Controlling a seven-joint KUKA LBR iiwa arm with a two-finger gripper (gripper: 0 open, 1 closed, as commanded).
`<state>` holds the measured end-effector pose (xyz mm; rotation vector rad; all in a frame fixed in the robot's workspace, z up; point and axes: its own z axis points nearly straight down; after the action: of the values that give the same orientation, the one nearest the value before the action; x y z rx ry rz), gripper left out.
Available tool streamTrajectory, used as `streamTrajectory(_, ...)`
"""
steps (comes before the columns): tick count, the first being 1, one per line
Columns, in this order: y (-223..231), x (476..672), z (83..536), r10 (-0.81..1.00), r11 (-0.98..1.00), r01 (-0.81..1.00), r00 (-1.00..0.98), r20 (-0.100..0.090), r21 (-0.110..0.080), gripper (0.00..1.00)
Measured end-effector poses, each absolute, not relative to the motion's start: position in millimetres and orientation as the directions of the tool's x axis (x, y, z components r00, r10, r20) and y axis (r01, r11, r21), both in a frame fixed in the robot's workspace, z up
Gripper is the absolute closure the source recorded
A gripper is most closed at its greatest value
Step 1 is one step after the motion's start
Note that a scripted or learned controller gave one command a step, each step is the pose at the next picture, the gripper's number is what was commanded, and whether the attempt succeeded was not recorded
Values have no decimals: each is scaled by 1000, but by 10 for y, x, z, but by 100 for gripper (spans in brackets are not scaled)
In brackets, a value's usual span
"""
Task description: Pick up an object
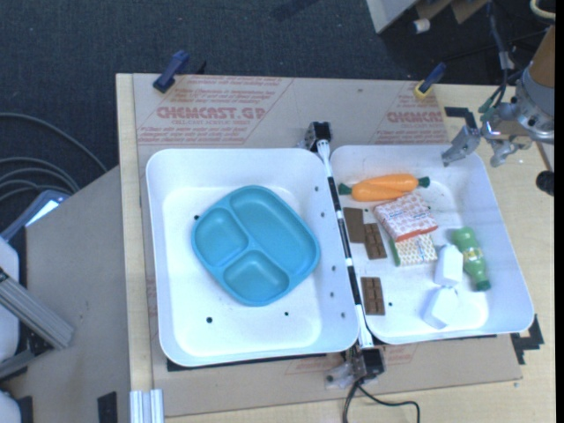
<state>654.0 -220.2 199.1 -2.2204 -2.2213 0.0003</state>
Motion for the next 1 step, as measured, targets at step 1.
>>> streamTrajectory(1, -1351, 6560, 1048, 1000, 1, 1000, -1, 0, 3, 0)
